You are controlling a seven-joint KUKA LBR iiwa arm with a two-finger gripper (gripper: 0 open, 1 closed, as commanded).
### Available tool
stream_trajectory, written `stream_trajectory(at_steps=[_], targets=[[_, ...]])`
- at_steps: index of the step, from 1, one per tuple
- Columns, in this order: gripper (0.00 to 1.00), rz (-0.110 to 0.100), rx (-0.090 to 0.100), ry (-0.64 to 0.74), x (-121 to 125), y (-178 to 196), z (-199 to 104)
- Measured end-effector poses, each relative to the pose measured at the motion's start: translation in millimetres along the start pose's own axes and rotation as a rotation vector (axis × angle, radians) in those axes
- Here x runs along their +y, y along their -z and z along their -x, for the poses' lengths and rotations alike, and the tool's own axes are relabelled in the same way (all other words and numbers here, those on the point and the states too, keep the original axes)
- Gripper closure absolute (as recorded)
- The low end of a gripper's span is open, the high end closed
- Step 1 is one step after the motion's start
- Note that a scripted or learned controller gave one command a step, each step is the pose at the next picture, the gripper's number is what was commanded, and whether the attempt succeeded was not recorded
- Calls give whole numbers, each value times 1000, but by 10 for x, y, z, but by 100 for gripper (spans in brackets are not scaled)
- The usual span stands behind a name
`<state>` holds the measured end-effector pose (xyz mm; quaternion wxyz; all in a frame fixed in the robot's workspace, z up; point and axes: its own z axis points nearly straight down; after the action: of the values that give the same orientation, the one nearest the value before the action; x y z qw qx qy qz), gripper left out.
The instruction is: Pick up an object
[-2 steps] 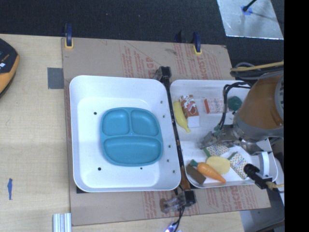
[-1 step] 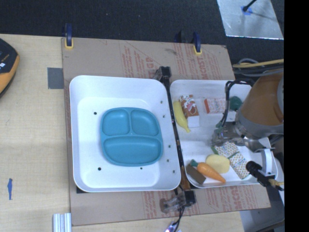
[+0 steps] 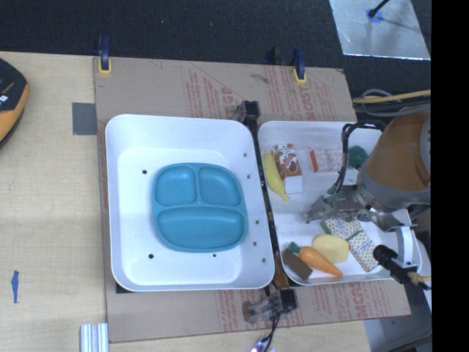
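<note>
Two white bins: the left bin point(image 3: 117, 196) holds one blue divided plate point(image 3: 199, 207); the right bin point(image 3: 308, 129) holds one yellow banana point(image 3: 275, 179), one orange carrot point(image 3: 319, 261) and several packets. The claw point(image 3: 326, 207) hangs low there; its state cannot be told.

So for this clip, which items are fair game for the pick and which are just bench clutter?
Belongs to the job:
- gripper, down in the right bin
- banana
- carrot
- yellow round item
- small packets

Just lying about:
- blue divided plate in the left bin
- cardboard sheet
- blue clamps
</note>
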<state>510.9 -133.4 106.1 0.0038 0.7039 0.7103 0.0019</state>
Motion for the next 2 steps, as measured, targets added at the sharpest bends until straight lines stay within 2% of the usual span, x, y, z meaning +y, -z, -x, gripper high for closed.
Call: stream_trajectory(at_steps=[1, 2], targets=[[0, -3, 2, 0, 1045, -148, -158], [0, -62, 15, -12, 1367, -193, -57]])
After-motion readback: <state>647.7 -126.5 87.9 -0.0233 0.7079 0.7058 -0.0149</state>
